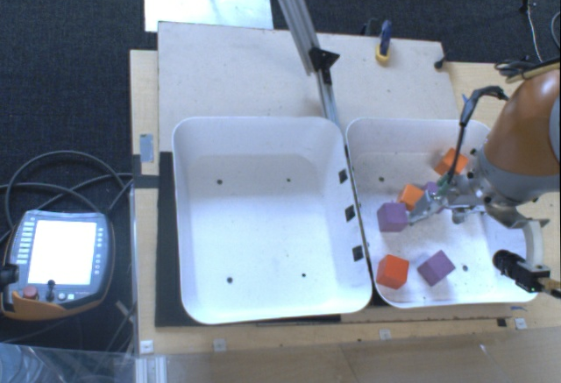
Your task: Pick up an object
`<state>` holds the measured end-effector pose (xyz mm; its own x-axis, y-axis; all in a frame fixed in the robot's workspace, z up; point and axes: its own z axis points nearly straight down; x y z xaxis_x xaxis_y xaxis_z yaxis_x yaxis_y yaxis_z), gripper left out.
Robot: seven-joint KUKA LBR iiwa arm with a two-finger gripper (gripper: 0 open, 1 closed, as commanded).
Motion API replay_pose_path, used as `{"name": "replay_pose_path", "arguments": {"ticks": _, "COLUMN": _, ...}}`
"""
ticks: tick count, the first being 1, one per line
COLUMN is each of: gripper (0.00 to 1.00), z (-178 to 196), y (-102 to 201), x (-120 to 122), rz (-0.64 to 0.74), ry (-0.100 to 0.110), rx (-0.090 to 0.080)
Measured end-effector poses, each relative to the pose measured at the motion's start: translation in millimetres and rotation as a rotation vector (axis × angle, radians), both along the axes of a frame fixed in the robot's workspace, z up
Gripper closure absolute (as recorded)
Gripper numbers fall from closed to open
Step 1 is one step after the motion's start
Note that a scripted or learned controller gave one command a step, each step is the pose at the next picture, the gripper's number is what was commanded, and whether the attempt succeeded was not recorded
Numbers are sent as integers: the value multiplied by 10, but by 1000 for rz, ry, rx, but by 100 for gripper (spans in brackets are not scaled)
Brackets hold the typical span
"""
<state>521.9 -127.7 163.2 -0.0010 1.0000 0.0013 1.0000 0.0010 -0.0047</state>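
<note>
Several small blocks lie in the right bin (364, 153). An orange block (411, 195) and a purple block (393, 216) sit near its middle left. My gripper (426, 205) is low in the bin, right beside these two, its tip touching or nearly touching the purple block. Another orange block (452, 162) lies toward the back, partly behind the arm's wrist (517, 153). An orange cube (393, 271) and a purple block (436, 267) rest near the front wall.
The left bin (188, 197) stands beside the right one, sharing a middle divider. A slanted metal pole (298, 13) crosses above the back of the bench. A teach pendant (57, 263) lies on the floor at the left. A yellow clamp (383, 53) sits on the back board.
</note>
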Motion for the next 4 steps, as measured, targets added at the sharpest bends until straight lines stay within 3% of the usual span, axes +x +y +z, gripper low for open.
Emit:
{"name": "replay_pose_path", "arguments": {"ticks": 1, "gripper": 0, "z": -601, "y": 41, "x": -69, "rz": 0, "ry": 1, "rx": 1}}
{"name": "replay_pose_path", "arguments": {"ticks": 2, "gripper": 0, "z": -736, "y": 43, "x": -66, "rz": 1, "ry": -3, "rx": 0}}
{"name": "replay_pose_path", "arguments": {"ticks": 3, "gripper": 100, "z": -620, "y": 37, "x": -52, "rz": 2, "ry": -8, "rx": -1}}
{"name": "replay_pose_path", "arguments": {"ticks": 4, "gripper": 100, "z": 13, "y": -17, "x": -35, "rz": 2, "ry": -14, "rx": -4}}
